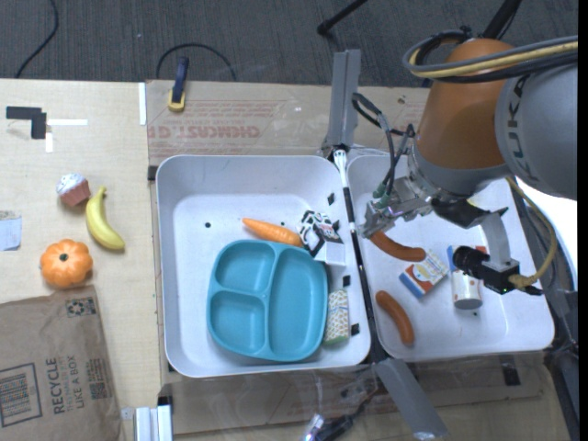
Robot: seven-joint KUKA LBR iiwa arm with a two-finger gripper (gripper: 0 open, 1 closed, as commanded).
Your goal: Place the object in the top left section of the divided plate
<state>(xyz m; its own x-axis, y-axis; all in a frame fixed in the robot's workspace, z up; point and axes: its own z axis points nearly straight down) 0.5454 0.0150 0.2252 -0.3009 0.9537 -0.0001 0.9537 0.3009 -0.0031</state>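
The blue divided plate [268, 303] lies in the left bin [184, 246] with nothing in its three sections. An orange carrot [272, 231] rests just beyond the plate's far edge. My gripper [379, 217] hangs low over the right bin [514, 333], near its left wall, right above the left end of a red-brown sausage [401, 246]. A second sausage [395, 318] lies nearer the front of that bin. The arm's orange band and grey body hide the back of the right bin.
A small red, white and blue box [424, 277] and a white cylinder [466, 290] sit in the right bin. A black-and-white item [320, 226] and a speckled green block [338, 315] flank the plate's right side. A banana [103, 220], small pumpkin [66, 263] and cupcake [73, 189] lie on the bench at left.
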